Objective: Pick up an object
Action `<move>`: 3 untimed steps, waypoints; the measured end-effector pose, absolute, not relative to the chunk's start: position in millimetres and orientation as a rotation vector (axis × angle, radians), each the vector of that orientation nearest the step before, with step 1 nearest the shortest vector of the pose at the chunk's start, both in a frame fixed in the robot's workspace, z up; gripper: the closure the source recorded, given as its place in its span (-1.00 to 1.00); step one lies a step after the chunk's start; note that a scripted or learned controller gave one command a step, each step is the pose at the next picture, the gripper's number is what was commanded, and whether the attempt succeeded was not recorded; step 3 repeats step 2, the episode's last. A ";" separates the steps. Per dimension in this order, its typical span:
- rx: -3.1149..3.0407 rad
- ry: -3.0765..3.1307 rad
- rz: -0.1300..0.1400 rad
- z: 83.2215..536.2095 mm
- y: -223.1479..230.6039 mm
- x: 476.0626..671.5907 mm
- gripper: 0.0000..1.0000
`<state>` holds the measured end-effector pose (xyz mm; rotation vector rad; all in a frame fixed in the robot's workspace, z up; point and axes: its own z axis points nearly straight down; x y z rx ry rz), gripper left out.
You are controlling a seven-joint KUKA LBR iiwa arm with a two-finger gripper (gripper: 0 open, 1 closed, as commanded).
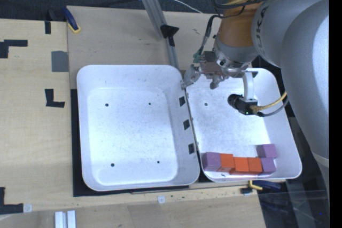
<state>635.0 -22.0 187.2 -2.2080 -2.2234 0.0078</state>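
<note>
Gripper (206, 78) at right bin's (278, 115) twelve o'clock rim; jaw state can't be told. Blocks (240, 162) cluster at six: travel there, descend squarely.

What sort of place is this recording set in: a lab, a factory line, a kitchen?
Most likely a robotics lab grasping bench. Two shallow white bins sit side by side on a plywood bench marked with black tape, and the grey arm's gripper hangs over the right bin, which holds purple and orange blocks.
</note>
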 end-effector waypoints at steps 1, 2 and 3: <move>-2.222 -2.220 0.003 191.8 -57.0 633.9 -1.00; -2.213 -2.228 -0.001 191.8 -9.4 653.1 -1.00; -2.213 -2.228 -0.001 191.8 -9.4 653.1 -1.00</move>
